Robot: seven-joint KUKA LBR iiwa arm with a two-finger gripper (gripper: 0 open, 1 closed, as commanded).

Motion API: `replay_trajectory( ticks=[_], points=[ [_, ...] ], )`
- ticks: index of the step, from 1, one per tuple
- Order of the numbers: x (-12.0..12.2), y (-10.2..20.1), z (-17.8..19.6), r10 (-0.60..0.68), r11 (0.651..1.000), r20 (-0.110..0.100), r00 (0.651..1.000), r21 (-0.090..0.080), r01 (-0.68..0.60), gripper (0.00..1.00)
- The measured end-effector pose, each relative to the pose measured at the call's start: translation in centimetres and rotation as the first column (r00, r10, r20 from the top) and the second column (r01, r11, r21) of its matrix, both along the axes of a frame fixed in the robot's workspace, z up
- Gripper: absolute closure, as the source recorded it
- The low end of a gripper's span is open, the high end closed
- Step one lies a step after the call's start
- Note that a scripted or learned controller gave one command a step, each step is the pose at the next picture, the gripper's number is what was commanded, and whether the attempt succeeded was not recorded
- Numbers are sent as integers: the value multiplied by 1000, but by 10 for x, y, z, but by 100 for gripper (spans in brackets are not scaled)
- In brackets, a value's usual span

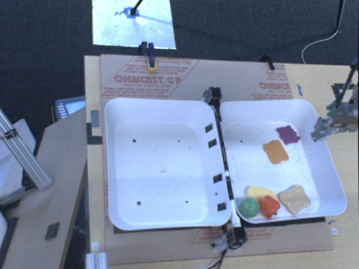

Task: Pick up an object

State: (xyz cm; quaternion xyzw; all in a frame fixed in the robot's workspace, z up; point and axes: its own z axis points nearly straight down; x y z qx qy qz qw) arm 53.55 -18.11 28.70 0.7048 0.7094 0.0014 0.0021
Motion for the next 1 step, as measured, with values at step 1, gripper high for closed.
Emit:
replay_trajectory(
  ticks=[1],
  points=[
    [-49, 24, 188, 0, 1000, 10, 1000, -3, 0, 100]
  ],
)
